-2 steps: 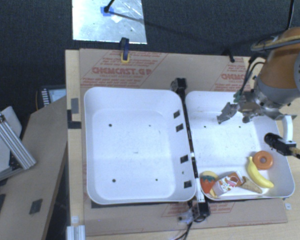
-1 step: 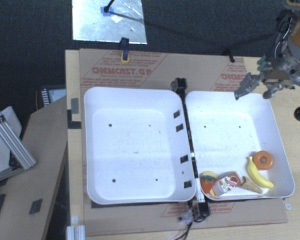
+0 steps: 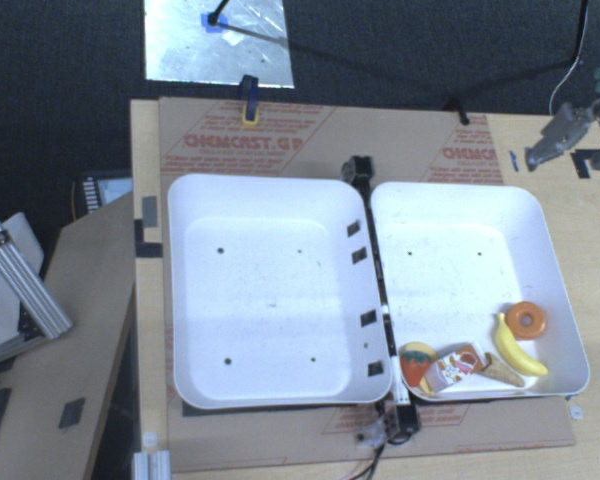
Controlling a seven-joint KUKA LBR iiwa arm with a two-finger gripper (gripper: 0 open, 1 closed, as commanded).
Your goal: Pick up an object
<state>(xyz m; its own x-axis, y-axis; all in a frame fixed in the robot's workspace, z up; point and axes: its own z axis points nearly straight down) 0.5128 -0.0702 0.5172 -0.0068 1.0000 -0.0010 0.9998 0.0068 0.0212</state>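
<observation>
In the right bin (image 3: 460, 208), several small items lie along the front edge: an orange ring-shaped piece (image 3: 526, 319), a yellow banana (image 3: 515, 346), a red-and-white packet (image 3: 453, 367), a round orange-red item with a yellow top (image 3: 416, 361) and a tan cone-like piece (image 3: 502, 372). My gripper (image 3: 552, 140) hangs at the far right, beyond the right bin's back corner and well away from these items. Nothing sits between its fingers.
The left bin (image 3: 190, 208) sits beside the right one, joined by a black clamp strip (image 3: 373, 268). A shiny metal sheet (image 3: 218, 26) lies past the bench at the top. A cable (image 3: 400, 73) runs across the dark floor behind.
</observation>
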